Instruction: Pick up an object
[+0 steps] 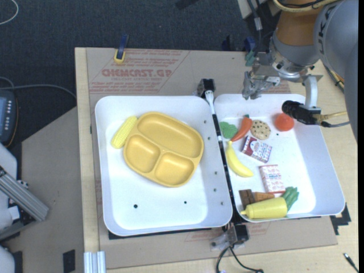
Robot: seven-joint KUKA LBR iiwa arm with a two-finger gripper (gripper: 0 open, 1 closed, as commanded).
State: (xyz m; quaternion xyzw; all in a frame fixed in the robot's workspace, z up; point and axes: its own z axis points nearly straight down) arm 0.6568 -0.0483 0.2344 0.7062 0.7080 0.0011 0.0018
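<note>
Approach is the step in hand, by my reading; the hand (254, 90) hangs over the far rim of the right bin (329, 169), just beyond the carrot (243, 127), holding nothing, and whether its fingers stand apart or together I cannot tell; candidates for picking lie close together, the cookie (261, 129) touching the carrot's right side and the banana (237, 161) just nearer than the carrot; a clean descent should centre on one item and straddle its narrow axis, since the green leaf (228, 130) left of the carrot and the snack packet (257, 149) below it could be nudged; the tomato (284, 122), well right of the carrot, sits freer; the yellow divided plate (164, 147) and corn cob (123, 131) rest in the left bin (116, 201), far left of the carrot.
</note>
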